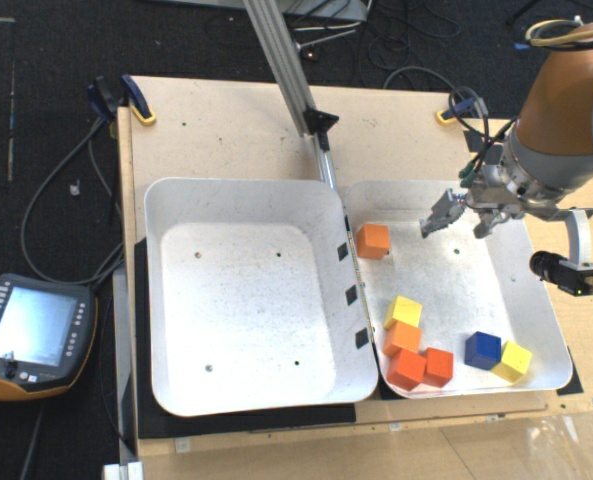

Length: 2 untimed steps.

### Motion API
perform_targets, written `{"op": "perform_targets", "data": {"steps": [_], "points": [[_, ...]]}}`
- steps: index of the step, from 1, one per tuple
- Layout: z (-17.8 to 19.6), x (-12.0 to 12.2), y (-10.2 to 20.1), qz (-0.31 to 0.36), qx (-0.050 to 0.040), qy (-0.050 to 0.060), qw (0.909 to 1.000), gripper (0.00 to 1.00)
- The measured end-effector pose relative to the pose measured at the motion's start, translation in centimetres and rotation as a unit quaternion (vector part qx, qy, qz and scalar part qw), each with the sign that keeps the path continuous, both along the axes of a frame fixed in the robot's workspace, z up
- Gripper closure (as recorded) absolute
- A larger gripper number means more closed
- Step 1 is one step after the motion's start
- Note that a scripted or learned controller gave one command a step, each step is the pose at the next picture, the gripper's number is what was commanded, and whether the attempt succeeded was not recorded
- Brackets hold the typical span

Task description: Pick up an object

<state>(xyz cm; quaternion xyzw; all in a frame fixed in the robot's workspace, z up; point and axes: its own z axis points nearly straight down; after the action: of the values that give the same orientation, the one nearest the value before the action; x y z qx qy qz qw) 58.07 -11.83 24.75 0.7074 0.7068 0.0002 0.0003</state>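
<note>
The grey KUKA arm with its orange band (566, 93) is reaching in from the right edge of the view, its wrist angling down and to the left. The two-finger metal gripper (463, 220) is hanging with its dark fingers (438, 218) spread apart, pointing downward, with nothing lying between them.

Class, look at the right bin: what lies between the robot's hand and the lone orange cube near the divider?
Nothing. In the camera view, only bare white bin floor separates the hand from the orange cube.
</note>
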Motion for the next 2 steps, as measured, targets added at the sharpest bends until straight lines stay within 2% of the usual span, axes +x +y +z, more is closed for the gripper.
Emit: {"op": "perform_targets", "data": {"steps": [1,2], "points": [[-9.5,-4.8,-8.2,-0.003,-0.0006,0.005,1.0000,0.00],[-8.1,-4.3,-7.7,0.000,-0.0006,-0.001,1.0000,1.00]]}}
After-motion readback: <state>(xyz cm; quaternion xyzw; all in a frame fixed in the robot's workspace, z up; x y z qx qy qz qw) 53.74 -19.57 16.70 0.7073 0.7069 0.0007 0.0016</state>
